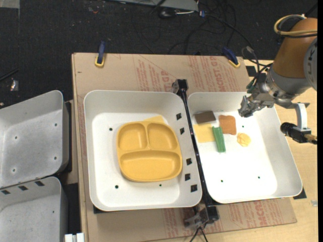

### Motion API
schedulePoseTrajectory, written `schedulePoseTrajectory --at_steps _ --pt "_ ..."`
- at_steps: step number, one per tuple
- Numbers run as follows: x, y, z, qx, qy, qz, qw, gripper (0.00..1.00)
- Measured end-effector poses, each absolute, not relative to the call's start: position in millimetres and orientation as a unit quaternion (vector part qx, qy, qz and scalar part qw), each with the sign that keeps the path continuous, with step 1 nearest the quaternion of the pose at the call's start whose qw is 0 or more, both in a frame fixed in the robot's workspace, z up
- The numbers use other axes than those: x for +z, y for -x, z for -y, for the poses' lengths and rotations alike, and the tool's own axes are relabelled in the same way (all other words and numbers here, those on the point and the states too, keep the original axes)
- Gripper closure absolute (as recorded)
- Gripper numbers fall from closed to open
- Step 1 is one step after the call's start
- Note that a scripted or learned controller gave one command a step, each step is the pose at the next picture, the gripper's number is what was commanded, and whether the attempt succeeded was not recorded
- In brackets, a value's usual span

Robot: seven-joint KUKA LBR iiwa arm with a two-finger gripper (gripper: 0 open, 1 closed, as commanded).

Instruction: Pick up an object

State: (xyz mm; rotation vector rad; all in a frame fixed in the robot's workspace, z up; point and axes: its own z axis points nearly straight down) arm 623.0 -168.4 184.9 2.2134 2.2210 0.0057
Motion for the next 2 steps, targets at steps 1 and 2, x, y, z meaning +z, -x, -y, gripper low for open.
schedulePoseTrajectory --at_steps 1,2 --pt "204.0 -624.0 168.4 0.0009 -0.706 -0.708 0.002 1.0" --pt "198.5 -621.2 117.5 0.0003 -0.705 -0.709 -0.001 1.0"
